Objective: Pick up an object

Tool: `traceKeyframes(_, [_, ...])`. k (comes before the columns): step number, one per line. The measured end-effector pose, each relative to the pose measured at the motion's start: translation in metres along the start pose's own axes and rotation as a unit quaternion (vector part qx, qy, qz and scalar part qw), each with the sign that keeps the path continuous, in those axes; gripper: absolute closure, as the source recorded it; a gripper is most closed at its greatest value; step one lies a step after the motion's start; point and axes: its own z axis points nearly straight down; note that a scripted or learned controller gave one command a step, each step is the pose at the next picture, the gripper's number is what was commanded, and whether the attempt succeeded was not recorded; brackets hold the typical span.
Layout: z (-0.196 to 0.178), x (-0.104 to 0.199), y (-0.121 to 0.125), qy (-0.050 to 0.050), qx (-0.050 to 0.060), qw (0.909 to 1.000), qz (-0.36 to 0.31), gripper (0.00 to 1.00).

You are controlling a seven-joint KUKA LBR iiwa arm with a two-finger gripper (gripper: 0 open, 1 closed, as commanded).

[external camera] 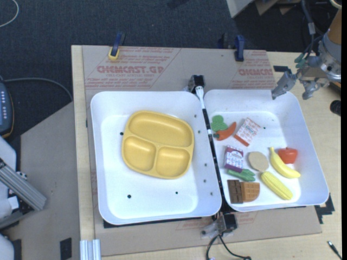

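Note:
My gripper [294,90] hangs over the far right corner of the right bin [309,140], open, with nothing between its fingers. The toy foods lie well below it in that bin: a green leafy piece [218,123], an orange carrot [228,130], a red-and-white packet [248,131], a purple packet [233,157], a green pickle [242,173], a tan cookie [258,161], a banana [283,164], a red tomato [289,154], a corn cob [276,185] and a brown waffle [243,190].
A yellow divided plate [158,144] lies in the left bin [103,161]. Both bins rest on a cardboard sheet [135,66] held by a yellow clamp [115,49] and a blue clamp [238,47]. Cables and brackets sit between the bins.

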Motion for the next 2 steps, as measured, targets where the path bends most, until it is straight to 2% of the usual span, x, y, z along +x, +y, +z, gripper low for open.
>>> traceKeyframes(1, [-0.008, 0.000, 0.002, -0.002, -0.007, 1.0000, -0.001, 0.00])
traceKeyframes(2, [0.053, 0.005, -0.003, -0.001, -0.004, 1.0000, -0.001, 0.00])
